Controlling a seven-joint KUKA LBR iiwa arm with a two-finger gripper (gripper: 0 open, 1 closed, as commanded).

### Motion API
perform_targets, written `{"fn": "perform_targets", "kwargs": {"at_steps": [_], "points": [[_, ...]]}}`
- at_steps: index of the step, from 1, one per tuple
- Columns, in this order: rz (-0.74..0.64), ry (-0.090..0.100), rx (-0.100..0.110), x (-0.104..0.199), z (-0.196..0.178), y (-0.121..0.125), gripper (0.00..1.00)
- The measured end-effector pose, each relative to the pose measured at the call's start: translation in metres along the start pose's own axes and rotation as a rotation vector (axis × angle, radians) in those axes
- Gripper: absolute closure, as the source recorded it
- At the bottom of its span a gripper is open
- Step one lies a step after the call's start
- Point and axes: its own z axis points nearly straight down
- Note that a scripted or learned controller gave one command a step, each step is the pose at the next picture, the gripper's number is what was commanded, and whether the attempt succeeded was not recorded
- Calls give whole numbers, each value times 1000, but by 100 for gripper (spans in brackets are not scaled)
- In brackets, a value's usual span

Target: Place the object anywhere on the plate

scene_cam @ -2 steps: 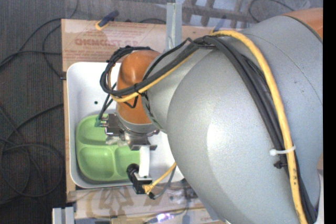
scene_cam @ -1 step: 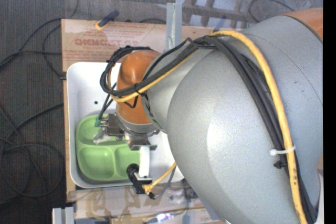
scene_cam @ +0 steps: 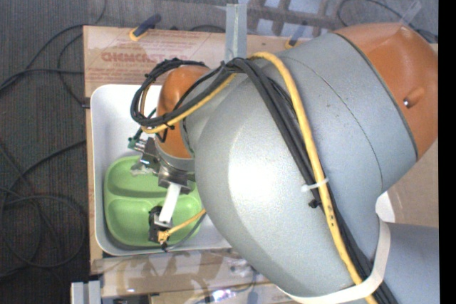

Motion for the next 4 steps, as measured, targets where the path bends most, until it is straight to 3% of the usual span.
{"fn": "perform_targets", "kwargs": {"at_steps": [1, 2, 3, 4], "points": [[0, -11, 8, -3, -6, -2, 100], [-259, -15, 20, 10, -60, -39, 100], [-25, -18, 17, 34, -45, 21, 100], [-232, -15, 21, -45, -105, -18, 100]]}}
